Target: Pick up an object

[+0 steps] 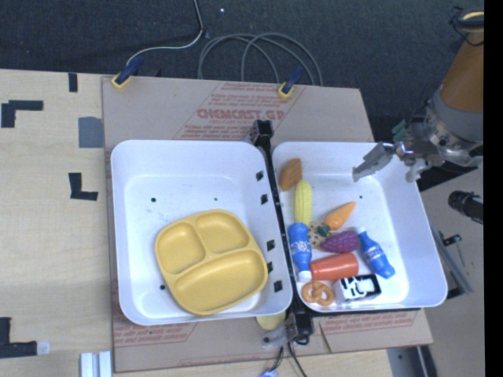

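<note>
A cardboard-topped bench (330,112) bears two white bins (126,210).

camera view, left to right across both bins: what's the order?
Yellow divided plate in the left bin → black divider → corn cob → orange carrot → small blue bottle → gripper over the right bin far edge.

Single fixed camera above bench (47,210), looking down at slant. Both white bins in frame: left bin (130,171), right bin (409,234). Arm (464,85) enters from right edge. Far side: dark floor, cables.
</note>
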Motion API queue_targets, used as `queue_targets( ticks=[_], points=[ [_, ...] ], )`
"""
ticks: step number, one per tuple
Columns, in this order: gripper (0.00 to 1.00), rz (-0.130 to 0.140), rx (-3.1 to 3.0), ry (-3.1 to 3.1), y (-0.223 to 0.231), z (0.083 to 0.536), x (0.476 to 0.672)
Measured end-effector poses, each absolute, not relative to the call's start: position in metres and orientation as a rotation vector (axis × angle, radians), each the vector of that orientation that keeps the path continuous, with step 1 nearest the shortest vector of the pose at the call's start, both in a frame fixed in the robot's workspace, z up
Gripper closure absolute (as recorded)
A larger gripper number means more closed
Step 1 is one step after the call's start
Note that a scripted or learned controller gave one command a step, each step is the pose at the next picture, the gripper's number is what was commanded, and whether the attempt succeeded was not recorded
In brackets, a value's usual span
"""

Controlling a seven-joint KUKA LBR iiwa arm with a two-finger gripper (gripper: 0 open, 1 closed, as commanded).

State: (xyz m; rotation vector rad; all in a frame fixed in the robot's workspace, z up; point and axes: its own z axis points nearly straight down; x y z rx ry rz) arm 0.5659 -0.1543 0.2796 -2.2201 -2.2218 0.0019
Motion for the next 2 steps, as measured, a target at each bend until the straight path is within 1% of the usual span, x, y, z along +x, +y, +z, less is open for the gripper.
queue_targets(
  ticks=[1,2],
  points=[
    [0.00,0.010,-2.215,-2.210,-0.159,0.094,0.539],
    [0.00,-0.015,-2.243,-2.230,-0.148,0.091,0.524]
  ],
)
